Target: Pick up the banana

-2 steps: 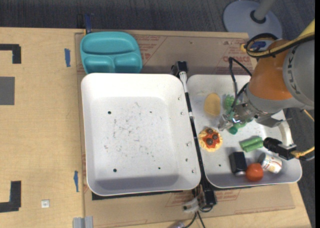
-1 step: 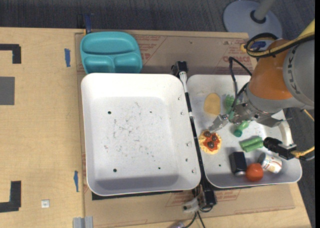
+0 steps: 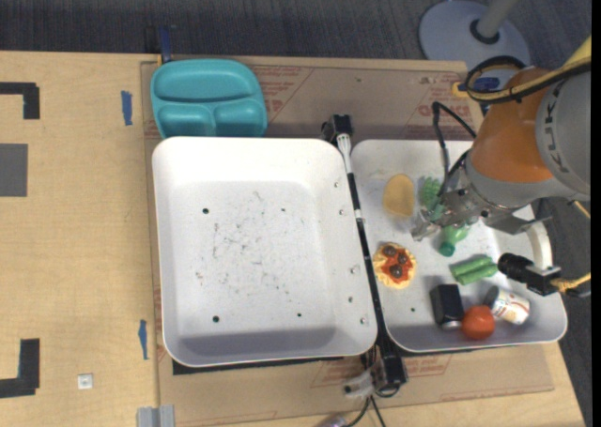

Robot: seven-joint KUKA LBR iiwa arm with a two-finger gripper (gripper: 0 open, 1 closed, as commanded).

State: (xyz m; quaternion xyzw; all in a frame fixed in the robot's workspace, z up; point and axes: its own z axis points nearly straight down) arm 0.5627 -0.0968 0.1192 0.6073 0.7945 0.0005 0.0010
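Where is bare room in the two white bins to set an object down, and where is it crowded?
The left white bin offers a wide bare floor between its four walls. The right white bin is crowded: yellow banana-like piece, small pizza slice toy, green cylinder, black block, red tomato-like ball, with the gripper above. A small bare patch lies at its front-left corner.

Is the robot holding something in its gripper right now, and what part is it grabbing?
It cannot be told. The gripper is low in the right bin, among green pieces beside a yellowish item, but no item is seen clearly in its grasp.
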